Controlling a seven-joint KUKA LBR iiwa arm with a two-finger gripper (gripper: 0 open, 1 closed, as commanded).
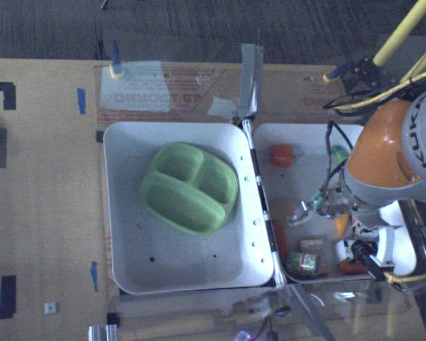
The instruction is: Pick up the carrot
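Observation:
A small orange piece, which I take for the carrot [341, 224], lies in the right bin [298, 137], partly hidden under the arm's wrist. My gripper [303, 213] hangs low over the middle of that bin, just left of the carrot, pointing toward the bin's left wall. Nothing shows in its grasp.
A green divided plate [190, 187] lies in the left bin [128, 247]. The right bin also holds a red item [282, 155] at the back, a green can [302, 263], a pinkish packet [311, 244] and a red piece [351, 267] near the front.

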